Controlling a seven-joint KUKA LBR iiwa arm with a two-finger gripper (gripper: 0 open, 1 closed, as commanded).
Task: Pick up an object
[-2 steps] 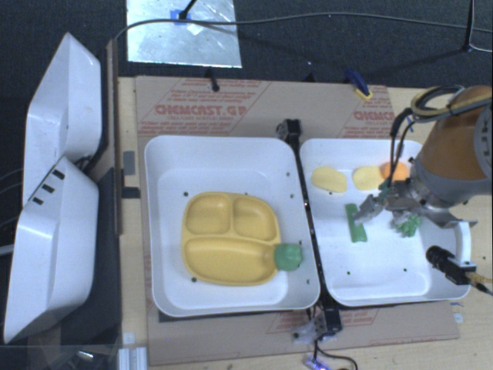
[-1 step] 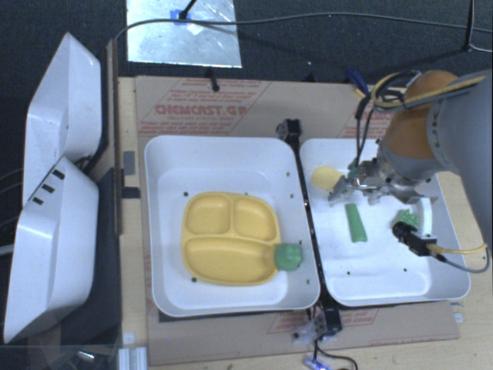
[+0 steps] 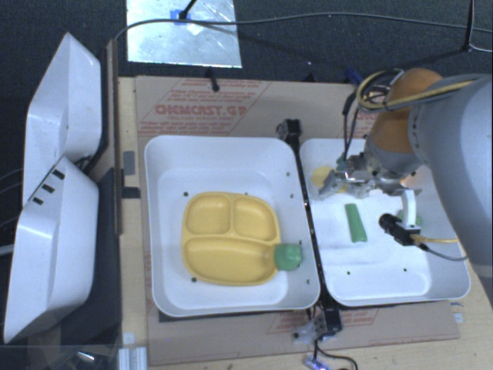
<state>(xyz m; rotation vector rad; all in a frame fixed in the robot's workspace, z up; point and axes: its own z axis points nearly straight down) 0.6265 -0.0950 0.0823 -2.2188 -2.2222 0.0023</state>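
A grey arm's gripper (image 3: 344, 180) hovers low in the right bin (image 3: 385, 284), beside a pale yellow object (image 3: 320, 176) near the bin's upper left corner; whether its fingers are open or closed cannot be told from this angle. A green stick (image 3: 355, 222) lies just below the gripper in the same bin. To pick cleanly, the gripper should probably centre over one object and descend squarely before closing.
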